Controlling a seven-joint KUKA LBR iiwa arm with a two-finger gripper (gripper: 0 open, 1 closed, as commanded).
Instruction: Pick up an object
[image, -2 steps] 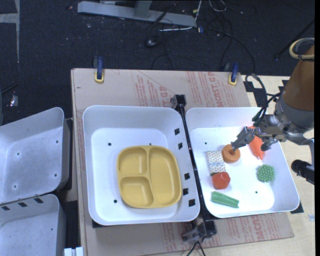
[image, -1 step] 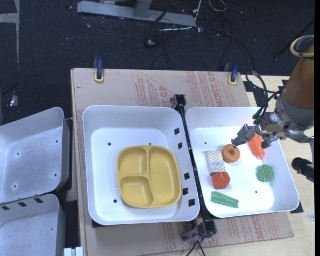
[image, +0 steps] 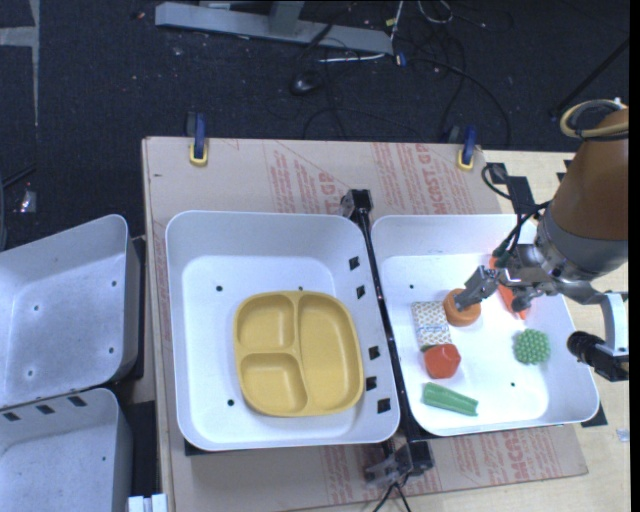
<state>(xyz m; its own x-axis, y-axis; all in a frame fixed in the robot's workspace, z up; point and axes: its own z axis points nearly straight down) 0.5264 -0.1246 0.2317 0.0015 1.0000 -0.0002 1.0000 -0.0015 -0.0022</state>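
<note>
- Where the brown board (image: 270, 170) covers the worktop, faint red printed lettering runs along its far edge and near edge, too pale and skewed to read.
- Two clamps with yellow grips (image: 198, 150) hold the board's far edge, one toward 11 o'clock, the other toward 1 o'clock.
- Dark speckled floor (image: 90, 90) surrounds the board, with cables and a grey metal bar at 12 o'clock; spare white trays (image: 60, 300) lie at 9 o'clock.
- Left bin (image: 200, 250) holds a yellow divided plate (image: 298, 352) with three compartments.
- Right bin (image: 420, 240) holds an orange round piece (image: 463, 312), a patterned packet (image: 430, 322) just beside it, a red block (image: 442, 361) at the packet's 6 o'clock, a green strip (image: 449, 400) nearest the front, and a green bumpy ball (image: 532, 346) toward 3 o'clock.
- Arm (image: 590, 200) reaches in from 3 o'clock; its claw (image: 482, 288) sits low over the orange round piece, one dark finger (image: 472, 296) touching its top.
- Whether the claw is wide or narrow, I cannot tell; nothing is clearly gripped.
</note>
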